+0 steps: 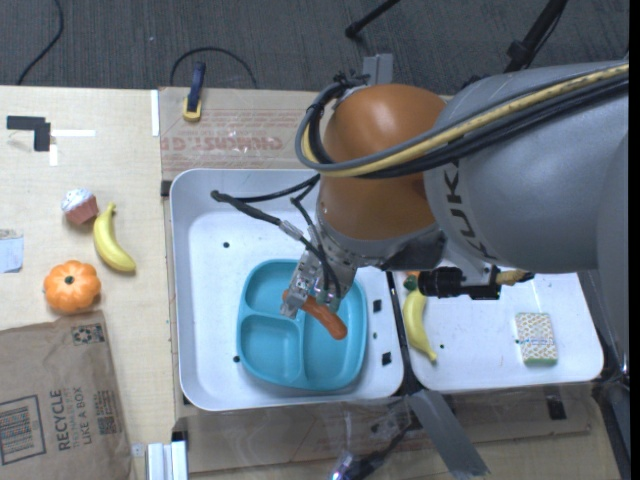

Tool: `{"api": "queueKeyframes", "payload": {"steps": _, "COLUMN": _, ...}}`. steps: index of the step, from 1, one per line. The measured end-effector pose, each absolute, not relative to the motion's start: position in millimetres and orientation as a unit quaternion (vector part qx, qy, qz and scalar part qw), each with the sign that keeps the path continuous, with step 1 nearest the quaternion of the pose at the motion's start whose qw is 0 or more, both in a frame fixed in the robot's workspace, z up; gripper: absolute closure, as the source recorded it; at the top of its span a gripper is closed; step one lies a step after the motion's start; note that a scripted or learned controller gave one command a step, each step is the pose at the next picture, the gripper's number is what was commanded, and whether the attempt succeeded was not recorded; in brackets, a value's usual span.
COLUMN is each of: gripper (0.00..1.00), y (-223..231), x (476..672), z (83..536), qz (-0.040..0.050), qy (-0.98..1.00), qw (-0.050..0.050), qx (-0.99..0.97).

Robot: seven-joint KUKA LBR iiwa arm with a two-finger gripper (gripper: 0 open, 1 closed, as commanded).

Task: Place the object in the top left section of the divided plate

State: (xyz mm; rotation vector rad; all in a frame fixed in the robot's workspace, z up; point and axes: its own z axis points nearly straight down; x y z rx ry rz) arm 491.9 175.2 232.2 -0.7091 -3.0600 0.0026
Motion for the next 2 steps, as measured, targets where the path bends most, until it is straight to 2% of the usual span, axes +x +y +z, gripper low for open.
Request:
{"api": "queueKeyframes", "payload": {"steps": 1, "gripper": 1.0, "y": 105.5, "x": 480.1, "z": 91.7, "qz": 0.0001, "qy": -0.981, "qw": 0.0, "qx": -0.195}}
{"api": "queueKeyframes", "payload": {"steps": 2, "gripper": 1.0, "y": 108.2, "x": 477.9, "z": 131.6, "qz": 0.0003, "qy": -0.974, "qw": 0.0, "qx": -0.225}}
